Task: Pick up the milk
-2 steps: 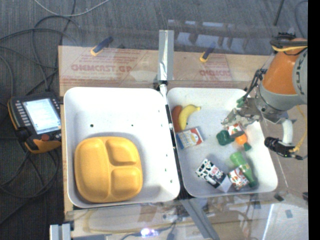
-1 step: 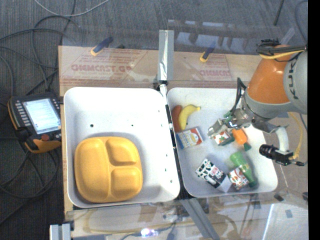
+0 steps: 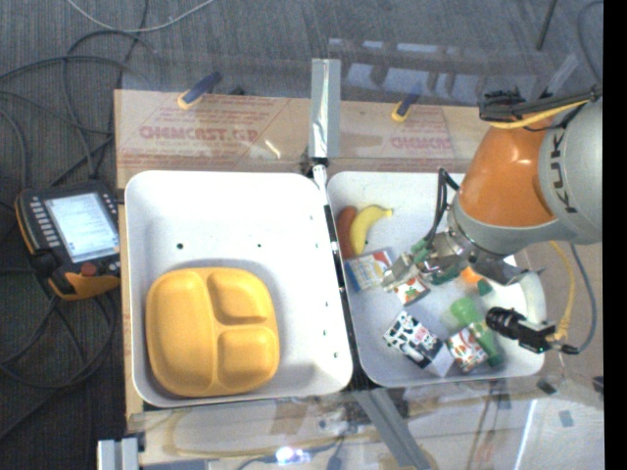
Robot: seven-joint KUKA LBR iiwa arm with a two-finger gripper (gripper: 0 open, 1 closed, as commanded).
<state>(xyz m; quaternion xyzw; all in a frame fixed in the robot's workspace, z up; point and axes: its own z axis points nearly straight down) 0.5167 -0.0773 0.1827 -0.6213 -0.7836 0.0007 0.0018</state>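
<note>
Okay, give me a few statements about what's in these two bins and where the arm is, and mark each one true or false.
1. The yellow divided tray lies in the left bin. True.
2. The banana lies in the left bin. False: it lies in the right bin, near its top left corner.
3. The gripper is over the right bin. True.
4. The black and white spotted carton lies on the yellow divided tray. False: it lies on the floor of the right bin.
5. The arm reaches over the left bin. False: it is over the right bin.
</note>
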